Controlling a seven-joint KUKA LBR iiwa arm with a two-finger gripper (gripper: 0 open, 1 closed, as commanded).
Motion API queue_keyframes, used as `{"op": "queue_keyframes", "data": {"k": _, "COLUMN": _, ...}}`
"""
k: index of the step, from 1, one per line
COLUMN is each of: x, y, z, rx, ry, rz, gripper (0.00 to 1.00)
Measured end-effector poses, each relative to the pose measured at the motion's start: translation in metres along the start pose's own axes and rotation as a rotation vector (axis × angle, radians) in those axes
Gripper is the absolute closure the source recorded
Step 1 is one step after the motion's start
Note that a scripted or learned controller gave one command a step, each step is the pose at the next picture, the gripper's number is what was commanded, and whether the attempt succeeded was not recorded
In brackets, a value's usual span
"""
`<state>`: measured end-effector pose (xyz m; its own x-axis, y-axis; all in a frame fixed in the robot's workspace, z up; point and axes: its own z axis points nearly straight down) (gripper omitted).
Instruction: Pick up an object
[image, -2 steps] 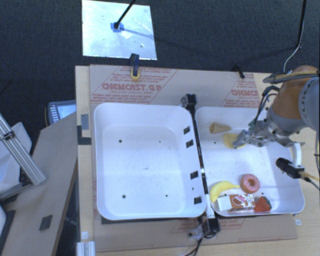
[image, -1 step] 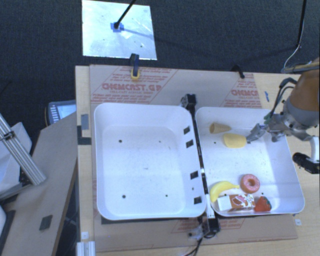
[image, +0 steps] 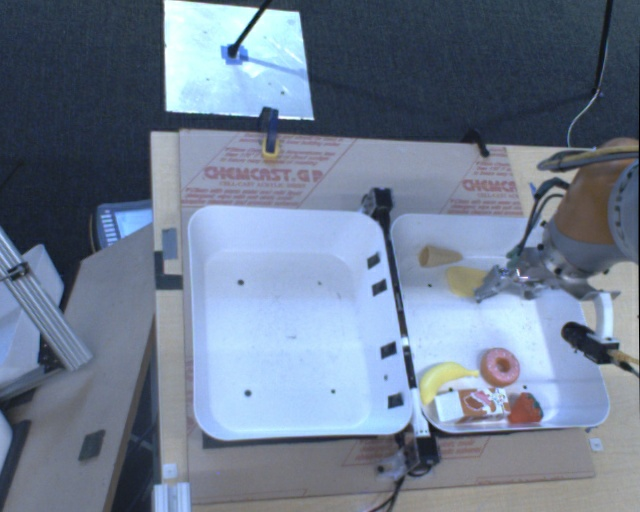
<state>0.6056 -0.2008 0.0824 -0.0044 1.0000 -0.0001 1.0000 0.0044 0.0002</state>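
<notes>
White bins (image: 290, 330) sit side by side; the right one holds the toys. Arm's gripper (image: 497, 283) hovers at a yellow wedge (image: 463, 281), grip state unclear. Wedge looks light, smooth, likely slippery; pinching its flat sides seems best.
</notes>
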Motion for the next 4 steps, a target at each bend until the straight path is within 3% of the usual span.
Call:
{"op": "queue_keyframes", "data": {"k": 1, "x": -0.006, "y": -0.005, "z": -0.002, "rx": 0.000, "ry": -0.001, "rz": 0.003, "gripper": 0.00}}
{"op": "queue_keyframes", "data": {"k": 2, "x": 0.004, "y": 0.062, "z": -0.047, "rx": -0.011, "ry": -0.003, "rz": -0.003, "gripper": 0.00}}
{"op": "queue_keyframes", "data": {"k": 3, "x": -0.006, "y": 0.041, "z": -0.076, "rx": -0.004, "ry": -0.002, "rz": 0.003, "gripper": 0.00}}
{"op": "queue_keyframes", "data": {"k": 4, "x": -0.005, "y": 0.012, "z": 0.002, "rx": 0.004, "ry": 0.001, "rz": 0.003, "gripper": 0.00}}
